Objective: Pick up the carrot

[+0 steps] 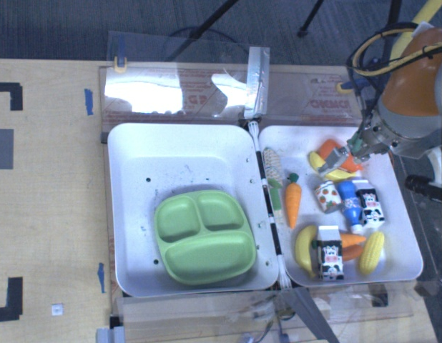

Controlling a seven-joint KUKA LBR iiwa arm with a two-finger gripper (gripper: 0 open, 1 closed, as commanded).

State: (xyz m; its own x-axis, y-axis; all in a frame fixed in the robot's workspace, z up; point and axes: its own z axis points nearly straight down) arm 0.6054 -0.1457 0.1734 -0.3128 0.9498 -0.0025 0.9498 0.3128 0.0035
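Orange tapered carrot [292, 203] lies smooth beside a ridged corn cob [272, 166].

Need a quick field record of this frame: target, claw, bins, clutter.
target: carrot, lying at the left edge of the right bin, green top pointing away from camera
claw: over the far right of the right bin, above orange and yellow toys, apart from the carrot
left bin: holds a green divided plate
clutter: banana, corn, milk cartons
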